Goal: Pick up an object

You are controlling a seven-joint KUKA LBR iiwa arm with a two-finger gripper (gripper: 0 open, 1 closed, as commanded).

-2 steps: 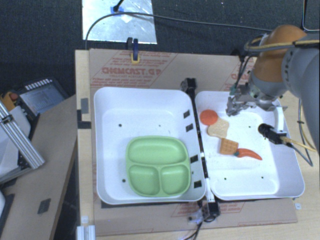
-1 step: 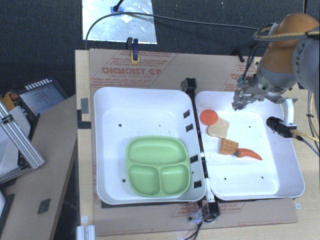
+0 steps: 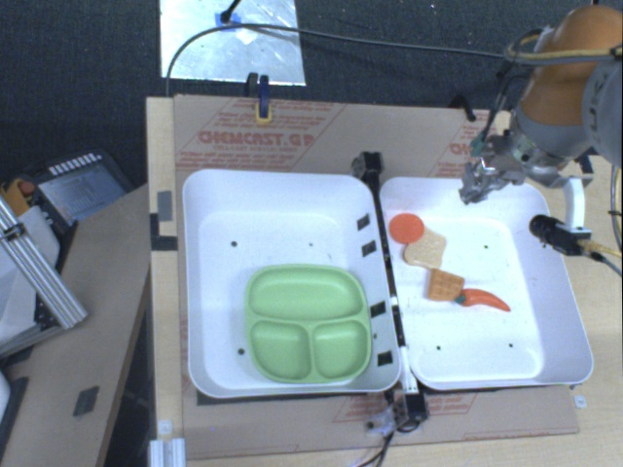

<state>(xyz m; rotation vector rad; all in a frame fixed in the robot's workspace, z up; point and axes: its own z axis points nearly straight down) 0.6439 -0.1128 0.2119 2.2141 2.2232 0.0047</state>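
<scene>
Orange carrot-shaped toy (image 3: 484,300) lies in the right shallow white bin (image 3: 506,353), just beside a tan waffle square (image 3: 445,285). Both bins rest on a cardboard-covered tabletop (image 3: 292,129) over dark carpet. Beyond that bin's far rim hangs the end effector (image 3: 477,185), too blurred to read its state.

In the right bin (image 3: 506,358), open floor lies from three to six o'clock; toy food (image 3: 443,266) crowds nine o'clock beside the divider (image 3: 384,261).
</scene>
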